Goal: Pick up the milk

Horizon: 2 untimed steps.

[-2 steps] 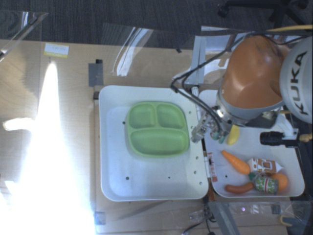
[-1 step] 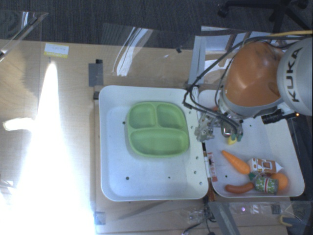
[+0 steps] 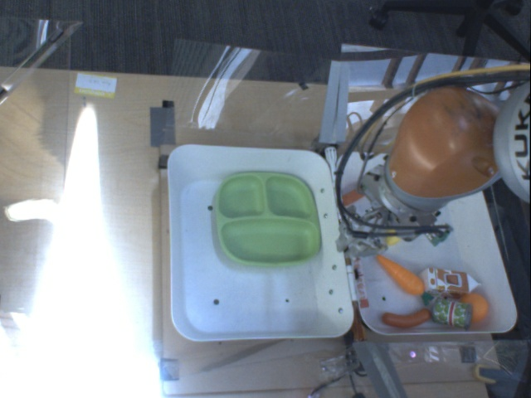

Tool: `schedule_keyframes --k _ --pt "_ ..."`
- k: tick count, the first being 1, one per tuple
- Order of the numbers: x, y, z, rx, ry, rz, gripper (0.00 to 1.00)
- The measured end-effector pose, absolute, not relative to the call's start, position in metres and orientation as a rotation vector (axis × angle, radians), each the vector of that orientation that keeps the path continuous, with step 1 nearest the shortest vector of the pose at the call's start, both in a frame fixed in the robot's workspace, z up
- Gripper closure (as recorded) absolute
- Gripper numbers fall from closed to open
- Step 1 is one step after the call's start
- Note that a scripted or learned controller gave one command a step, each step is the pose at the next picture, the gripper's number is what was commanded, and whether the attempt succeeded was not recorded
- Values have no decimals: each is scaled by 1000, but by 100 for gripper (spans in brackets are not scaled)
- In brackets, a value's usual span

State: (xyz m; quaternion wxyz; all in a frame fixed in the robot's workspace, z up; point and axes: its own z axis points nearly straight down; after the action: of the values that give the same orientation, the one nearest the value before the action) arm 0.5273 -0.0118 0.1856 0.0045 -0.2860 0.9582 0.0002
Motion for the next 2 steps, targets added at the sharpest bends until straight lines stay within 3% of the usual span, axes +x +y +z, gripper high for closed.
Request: schedule_keyframes --k 1,2 --pt "548 -33 157 -1094 2891 -5 100" --pt "553 -37 153 -1304 2795 -6 100"
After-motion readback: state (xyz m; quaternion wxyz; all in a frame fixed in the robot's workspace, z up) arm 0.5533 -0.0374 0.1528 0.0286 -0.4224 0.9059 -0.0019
